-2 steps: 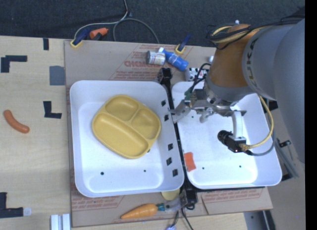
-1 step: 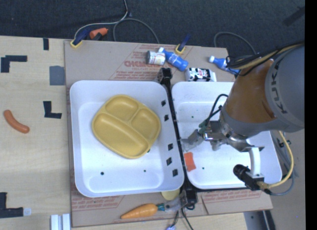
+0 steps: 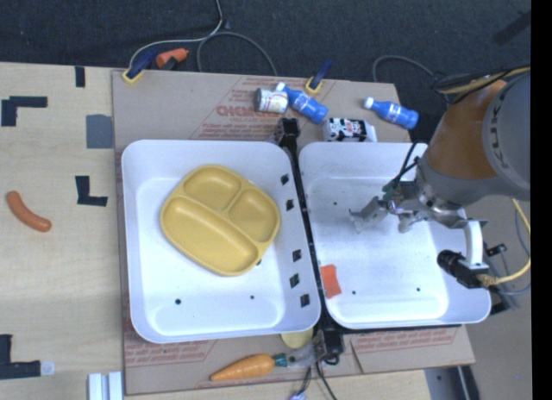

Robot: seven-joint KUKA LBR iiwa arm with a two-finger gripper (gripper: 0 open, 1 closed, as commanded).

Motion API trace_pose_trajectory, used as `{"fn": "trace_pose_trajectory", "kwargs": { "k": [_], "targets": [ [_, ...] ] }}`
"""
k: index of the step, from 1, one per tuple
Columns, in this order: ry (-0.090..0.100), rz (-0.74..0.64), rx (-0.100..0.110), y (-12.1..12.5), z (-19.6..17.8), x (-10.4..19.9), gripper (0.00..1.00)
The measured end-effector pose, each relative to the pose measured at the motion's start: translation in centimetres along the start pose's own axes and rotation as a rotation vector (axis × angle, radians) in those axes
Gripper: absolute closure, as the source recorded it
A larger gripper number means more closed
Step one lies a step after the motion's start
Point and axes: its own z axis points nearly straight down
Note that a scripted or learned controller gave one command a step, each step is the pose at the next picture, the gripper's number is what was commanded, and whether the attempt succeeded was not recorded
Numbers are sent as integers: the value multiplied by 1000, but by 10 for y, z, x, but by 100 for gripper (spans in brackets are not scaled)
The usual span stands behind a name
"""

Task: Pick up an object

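Gripper (image 3: 379,214) is positioned over right bin (image 3: 379,303); state of fingers cannot be told. Yellow divided plate (image 3: 220,219) is held in left bin (image 3: 147,303).

**Q:** Light level over my bench?

**Me:** Even and fairly bright, diffuse, from overhead. The left bin (image 3: 138,174) and right bin (image 3: 448,308) read near-white but keep detail; no blown-out patches on their floors.

**Q:** Shadows?

**Me:** Soft ones only. A faint grey shade lies under my gripper (image 3: 379,211) on the right bin's floor, and a thin dark edge under the yellow tray (image 3: 220,217). The rear of the view, behind the cardboard (image 3: 216,109), falls off to dark.

**Q:** Sharpness?

**Me:** Modest. Low resolution, slight softness overall; print on the cardboard is barely legible. My arm (image 3: 483,144) near the right edge looks a bit smeared. Straight edges stay straight; no visible bending at the borders.
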Motion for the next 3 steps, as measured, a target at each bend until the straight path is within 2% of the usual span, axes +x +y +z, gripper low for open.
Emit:
{"fn": "trace_pose_trajectory", "kwargs": {
  "k": [1,2,3],
  "targets": [
    [3,-13,-9,127,27,37,0],
    [4,-5,2,63,58,31,0],
    [4,-9,-6,124,45,41,0]
  ]
}}
